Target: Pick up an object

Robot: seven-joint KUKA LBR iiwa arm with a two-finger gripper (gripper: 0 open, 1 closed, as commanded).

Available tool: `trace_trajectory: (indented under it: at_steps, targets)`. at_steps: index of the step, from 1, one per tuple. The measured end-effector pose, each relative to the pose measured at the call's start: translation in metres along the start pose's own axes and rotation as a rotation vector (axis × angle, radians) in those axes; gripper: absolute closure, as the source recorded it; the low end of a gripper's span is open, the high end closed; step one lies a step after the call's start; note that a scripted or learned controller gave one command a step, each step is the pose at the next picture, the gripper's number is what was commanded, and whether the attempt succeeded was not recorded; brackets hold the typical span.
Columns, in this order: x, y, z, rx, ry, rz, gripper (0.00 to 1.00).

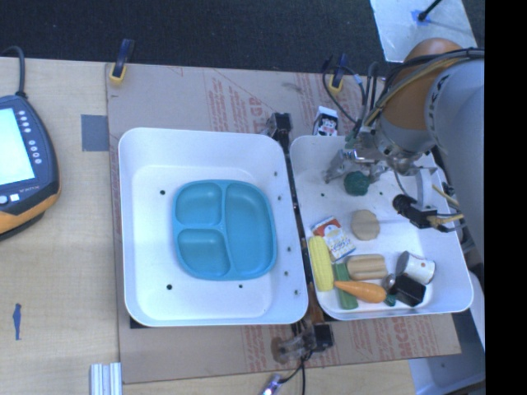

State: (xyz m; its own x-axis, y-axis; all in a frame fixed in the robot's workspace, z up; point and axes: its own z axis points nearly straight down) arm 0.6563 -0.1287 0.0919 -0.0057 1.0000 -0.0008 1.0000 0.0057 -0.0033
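Surface: pale wooden bench (58, 270), with a sheet of brown cardboard (214, 97) laid over its middle and held at the far edge by two yellow clamps (120, 66). A grey-and-orange teach pendant (20, 161) lies at the bench's left edge. Beyond the far edge is a dark floor (206, 11).

On the cardboard: two white bins, side by side.

Left bin (148, 167): one blue divided plate (224, 229), three compartments, at its centre.

Right bin (311, 161):
- green round object (357, 185), near the far edge, roughly midway along it.
- tan disc (366, 225), at the bin's centre.
- small red-and-white carton (331, 237), towards the left wall.
- yellow corn cob (320, 263), lengthwise along the left wall.
- tan bread roll (366, 266), towards the near edge.
- orange carrot (360, 290), lying along the near edge, just in front of the roll.
- white cup (417, 267), on its side near the near right corner.

Gripper (352, 169): low over the far part of the right bin, directly above the green round object, which shows just below it and slightly towards the bin's centre. Whether the two touch cannot be told. Whether the pincer is released or clenched cannot be told from this view. The grey arm, with its orange band, comes in over the bin's far right corner.
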Motion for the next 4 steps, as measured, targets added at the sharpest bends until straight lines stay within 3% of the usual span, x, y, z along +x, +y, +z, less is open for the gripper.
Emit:
trace_trajectory:
  at_steps: [1,2,4]
  targets:
    - [0.000,0.000,-0.010,0.001,0.001,-0.002,1.00]
    - [0.000,0.000,-0.010,0.001,0.001,-0.003,0.00]
    - [-0.032,-0.163,0.001,0.000,0.000,0.000,0.00]
